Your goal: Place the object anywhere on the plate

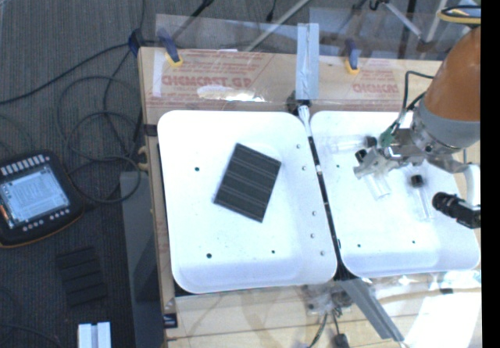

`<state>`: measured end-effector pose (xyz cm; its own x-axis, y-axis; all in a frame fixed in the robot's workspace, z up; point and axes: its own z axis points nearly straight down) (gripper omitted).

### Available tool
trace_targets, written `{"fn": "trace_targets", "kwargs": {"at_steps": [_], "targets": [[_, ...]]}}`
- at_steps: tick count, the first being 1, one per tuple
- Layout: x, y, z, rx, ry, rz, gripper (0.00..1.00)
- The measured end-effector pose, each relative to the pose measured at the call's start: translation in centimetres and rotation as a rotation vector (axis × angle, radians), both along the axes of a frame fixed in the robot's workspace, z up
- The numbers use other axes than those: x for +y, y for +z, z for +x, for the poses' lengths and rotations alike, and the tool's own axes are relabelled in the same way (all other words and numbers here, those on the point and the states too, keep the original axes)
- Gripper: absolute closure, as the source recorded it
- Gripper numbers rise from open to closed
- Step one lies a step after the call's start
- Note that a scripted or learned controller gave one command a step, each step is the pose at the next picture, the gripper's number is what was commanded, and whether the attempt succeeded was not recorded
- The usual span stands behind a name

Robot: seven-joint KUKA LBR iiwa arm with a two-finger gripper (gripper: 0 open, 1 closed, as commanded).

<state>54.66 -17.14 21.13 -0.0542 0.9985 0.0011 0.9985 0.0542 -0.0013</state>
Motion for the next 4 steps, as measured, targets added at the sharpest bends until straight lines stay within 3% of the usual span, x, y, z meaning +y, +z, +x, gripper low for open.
{"fn": "trace_targets", "kwargs": {"at_steps": [1,2,3,4], "targets": [[6.6,-3.7,7.9,-0.001,0.341,-0.003,1.00],[15.3,-2.8,10.2,-0.001,0.311,-0.001,1.00],[15.2,-2.8,10.1,-0.001,0.310,-0.002,0.00],[26.8,3.2,12.2,-0.002,0.319,-0.001,0.00]]}}
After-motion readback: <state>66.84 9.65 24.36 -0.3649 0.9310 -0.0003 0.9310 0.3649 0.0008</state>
